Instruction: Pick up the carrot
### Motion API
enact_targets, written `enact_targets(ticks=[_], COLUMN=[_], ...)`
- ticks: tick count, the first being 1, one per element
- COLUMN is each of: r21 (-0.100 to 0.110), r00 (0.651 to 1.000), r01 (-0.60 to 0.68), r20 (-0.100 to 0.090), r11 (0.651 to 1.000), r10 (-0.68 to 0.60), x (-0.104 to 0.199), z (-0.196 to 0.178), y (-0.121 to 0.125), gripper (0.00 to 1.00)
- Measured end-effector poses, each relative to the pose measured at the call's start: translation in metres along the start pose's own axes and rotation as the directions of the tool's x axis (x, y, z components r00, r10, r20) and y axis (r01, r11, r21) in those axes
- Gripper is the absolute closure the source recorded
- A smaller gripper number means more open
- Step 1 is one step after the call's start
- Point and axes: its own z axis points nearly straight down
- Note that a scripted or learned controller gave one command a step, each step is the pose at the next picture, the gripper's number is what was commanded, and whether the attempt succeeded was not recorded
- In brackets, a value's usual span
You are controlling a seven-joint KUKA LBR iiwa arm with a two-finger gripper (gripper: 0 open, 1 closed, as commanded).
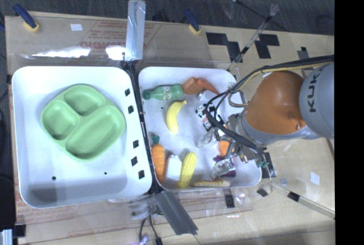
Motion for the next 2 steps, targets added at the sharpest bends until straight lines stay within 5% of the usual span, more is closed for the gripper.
enact_targets(ticks=[1,2], r21=[0.002,0.002], r00=[0.985,0.986], r01=[-0.173,-0.167], r20=[0.005,0.007], r11=[0.985,0.986], r10=[0.173,0.167], x=[-0.011,-0.013], z=[-0.001,-0.011], y=[-0.001,0.0], gripper=[0.0,1.0])
